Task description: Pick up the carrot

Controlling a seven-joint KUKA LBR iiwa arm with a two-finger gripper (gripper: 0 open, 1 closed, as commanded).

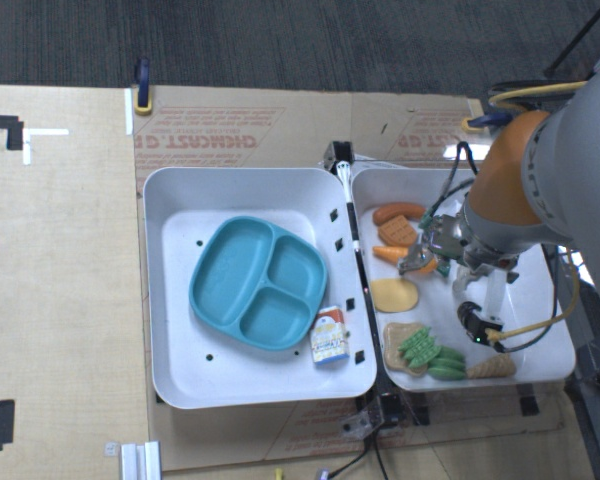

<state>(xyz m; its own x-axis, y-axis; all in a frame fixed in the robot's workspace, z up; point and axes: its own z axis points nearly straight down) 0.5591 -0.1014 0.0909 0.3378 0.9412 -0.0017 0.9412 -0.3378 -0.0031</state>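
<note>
Carrot [390,253] lies in right bin [540,363]; fingers [420,260] beside it, aperture unclear; left bin [170,368] holds blue plate [258,283].

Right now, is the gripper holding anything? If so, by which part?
Cannot tell. The gripper sits over the right end of the carrot in the right bin, but a grip isn't visible.

Teal plate [258,283] in a white bin [170,368]; orange carrot [392,254], green beans [428,352], yellow chip [394,294], grey arm [570,158] banded orange.
</note>
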